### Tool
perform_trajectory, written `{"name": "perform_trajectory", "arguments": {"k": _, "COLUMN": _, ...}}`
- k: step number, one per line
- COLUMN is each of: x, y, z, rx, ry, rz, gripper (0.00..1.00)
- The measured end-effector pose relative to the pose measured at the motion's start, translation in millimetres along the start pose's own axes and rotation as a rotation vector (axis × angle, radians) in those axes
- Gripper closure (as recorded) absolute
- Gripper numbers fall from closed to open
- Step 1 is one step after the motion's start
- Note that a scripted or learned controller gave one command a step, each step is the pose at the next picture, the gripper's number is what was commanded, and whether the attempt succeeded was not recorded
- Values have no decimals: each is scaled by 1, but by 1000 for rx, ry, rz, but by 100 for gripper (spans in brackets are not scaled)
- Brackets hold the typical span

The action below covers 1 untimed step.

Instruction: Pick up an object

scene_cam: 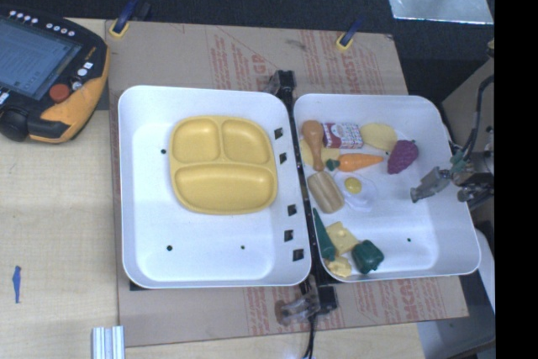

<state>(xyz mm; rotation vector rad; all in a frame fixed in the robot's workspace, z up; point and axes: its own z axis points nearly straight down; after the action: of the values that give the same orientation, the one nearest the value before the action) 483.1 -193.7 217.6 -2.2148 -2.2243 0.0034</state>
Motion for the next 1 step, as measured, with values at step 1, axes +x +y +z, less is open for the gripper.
{"name": "perform_trajectory", "arguments": {"k": 1, "x": 53, "y": 88, "z": 129, "rx": -6, "ry": -1, "rz": -8, "gripper": 0}}
